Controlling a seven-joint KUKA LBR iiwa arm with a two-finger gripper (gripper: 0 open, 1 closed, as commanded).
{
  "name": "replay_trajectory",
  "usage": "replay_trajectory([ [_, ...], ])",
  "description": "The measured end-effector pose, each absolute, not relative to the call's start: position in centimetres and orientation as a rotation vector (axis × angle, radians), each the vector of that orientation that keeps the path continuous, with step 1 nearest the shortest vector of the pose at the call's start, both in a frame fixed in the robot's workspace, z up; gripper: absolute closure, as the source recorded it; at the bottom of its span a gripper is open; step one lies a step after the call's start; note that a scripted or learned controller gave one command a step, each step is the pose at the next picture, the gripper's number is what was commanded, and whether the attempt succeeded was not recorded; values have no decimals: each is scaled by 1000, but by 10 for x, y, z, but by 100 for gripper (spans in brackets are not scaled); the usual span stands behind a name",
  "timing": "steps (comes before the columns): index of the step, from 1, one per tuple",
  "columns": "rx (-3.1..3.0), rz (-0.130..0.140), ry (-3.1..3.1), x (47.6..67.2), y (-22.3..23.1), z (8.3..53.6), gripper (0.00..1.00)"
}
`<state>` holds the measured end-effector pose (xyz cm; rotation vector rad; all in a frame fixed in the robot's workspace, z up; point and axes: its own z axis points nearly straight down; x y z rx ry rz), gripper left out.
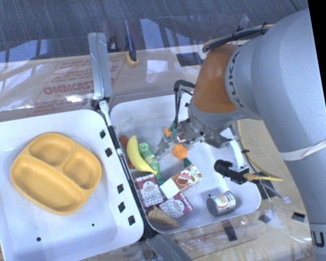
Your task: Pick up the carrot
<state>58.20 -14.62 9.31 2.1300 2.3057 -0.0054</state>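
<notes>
Reaching in from the right, a bulky grey arm (281,93) with smooth casing and an orange band above the wrist. On the bench, two shallow white bins of glossy plastic: left bin (9,247) with a rounded yellow divided plate (56,172), right bin (146,108) crowded with small goods. Among them a curved yellow banana (135,155), printed cardboard cartons (184,180) and a metal can (221,203). Near the right bin's middle, the gripper (171,139); open or closed, cannot tell. Just below and slightly right of it, perhaps touching, the carrot (180,152): small, orange, matte, right of the banana and above the cartons. Long axis too foreshortened to judge. Probably needs only a short shift and descent.
</notes>
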Motion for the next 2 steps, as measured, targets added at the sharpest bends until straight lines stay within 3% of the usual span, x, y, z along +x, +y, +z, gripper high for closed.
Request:
replay_trajectory([
  [1, 2126, -6, 2313, 582, -145, 102, 100],
  [2, 2162, -1, 2283, 605, -85, 221, 100],
])
